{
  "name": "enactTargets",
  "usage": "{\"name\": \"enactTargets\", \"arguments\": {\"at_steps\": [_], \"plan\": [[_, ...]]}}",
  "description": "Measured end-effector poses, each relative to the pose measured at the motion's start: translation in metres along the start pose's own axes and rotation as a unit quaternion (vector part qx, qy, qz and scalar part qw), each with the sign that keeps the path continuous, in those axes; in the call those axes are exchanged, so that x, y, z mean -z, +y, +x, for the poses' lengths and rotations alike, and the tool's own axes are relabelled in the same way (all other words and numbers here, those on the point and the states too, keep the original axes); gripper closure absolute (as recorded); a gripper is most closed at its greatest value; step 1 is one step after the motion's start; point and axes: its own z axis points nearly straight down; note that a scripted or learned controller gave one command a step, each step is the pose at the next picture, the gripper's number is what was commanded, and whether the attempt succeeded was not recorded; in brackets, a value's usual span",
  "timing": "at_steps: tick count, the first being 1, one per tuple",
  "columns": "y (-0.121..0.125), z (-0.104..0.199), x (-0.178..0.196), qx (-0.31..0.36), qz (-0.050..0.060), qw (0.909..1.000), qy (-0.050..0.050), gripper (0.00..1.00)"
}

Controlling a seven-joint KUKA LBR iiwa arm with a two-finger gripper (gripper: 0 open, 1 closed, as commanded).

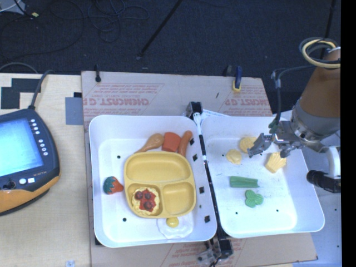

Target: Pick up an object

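Note:
My gripper [273, 148] hangs over the upper right part of the right bin [311, 218], open, with nothing between its fingers. A yellow wedge-shaped piece [274, 162] lies just below it. One dark fingertip [258, 148] is close beside a round yellow piece [247, 143], and a smaller yellow piece [234, 157] lies to the left of that. Further toward the front of the bin are a green stick-shaped piece [243, 181] and a green broccoli-like toy [253, 198].
The left bin [103, 149] holds a yellow divided plate [160, 171] with red food [146, 199], a drumstick [153, 143], two red-orange pieces [177, 142], a strawberry [112, 185] and a fried egg [173, 223]. A tablet [22, 154] lies far left.

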Motion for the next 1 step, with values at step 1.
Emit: {"name": "enactTargets", "arguments": {"at_steps": [1], "plan": [[-0.0331,0.0335,-0.1269,-0.001,0.004,1.0000,0.001,0.00]]}}
